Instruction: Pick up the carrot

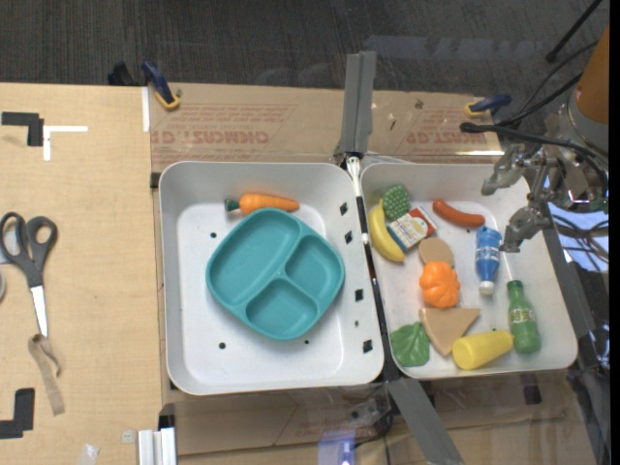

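— Wooden bench [87, 260], the end farthest from your pincer: what lies there?

— Scissors [29, 250] with black handles, flat on the wood, well to the left of my pincer [518, 201] and outside both bins.

— Next, the left bin [174, 289].

— It is well apart from my pincer, to its left. The carrot [268, 202] lies in it on its side, near the back wall, green end pointing away from me. It touches or just clears the back edge of a teal divided plate [276, 274]; I cannot tell which. The plate sits at a tilt mid-bin. Nothing of mine is near the carrot.

— And the right bin [562, 356]?

— Nearest items first noted from the left: a banana [383, 238] by the dividing wall, a red sausage [458, 214] just left of my pincer, an orange pumpkin [438, 285] below and to the left. A small blue bottle [487, 257] lies just below-left of my pincer, close to it. A green bottle [522, 318] lies straight below it, toward the front wall.

— State of the pincer?

— It hangs over the back right part of the right bin. Whether it is spread or closed, I cannot tell. Nothing is seen held in it.
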Tool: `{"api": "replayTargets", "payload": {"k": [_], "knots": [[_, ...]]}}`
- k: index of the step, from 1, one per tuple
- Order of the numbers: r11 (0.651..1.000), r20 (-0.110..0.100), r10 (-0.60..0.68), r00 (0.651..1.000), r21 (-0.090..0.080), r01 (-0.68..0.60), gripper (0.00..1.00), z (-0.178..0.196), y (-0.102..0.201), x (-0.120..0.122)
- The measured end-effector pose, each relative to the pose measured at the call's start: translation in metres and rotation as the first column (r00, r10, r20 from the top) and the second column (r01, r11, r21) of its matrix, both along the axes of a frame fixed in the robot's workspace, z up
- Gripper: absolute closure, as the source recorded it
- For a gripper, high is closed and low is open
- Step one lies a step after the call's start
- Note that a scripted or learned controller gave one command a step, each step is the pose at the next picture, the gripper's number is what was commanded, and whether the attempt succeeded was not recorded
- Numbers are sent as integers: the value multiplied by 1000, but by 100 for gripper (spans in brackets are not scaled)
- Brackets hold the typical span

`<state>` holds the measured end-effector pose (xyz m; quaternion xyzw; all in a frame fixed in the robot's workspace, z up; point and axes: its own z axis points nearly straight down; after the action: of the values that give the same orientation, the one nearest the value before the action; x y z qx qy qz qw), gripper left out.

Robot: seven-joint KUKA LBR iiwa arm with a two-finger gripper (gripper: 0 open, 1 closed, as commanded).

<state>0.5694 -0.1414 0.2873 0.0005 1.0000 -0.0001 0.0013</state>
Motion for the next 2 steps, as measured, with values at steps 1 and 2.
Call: {"api": "replayTargets", "payload": {"k": [1,2], "knots": [[998,-2,-63,998,0,63,0,-159,38,-16],[988,0,-156,988,1,156,0,-195,47,-21]]}}
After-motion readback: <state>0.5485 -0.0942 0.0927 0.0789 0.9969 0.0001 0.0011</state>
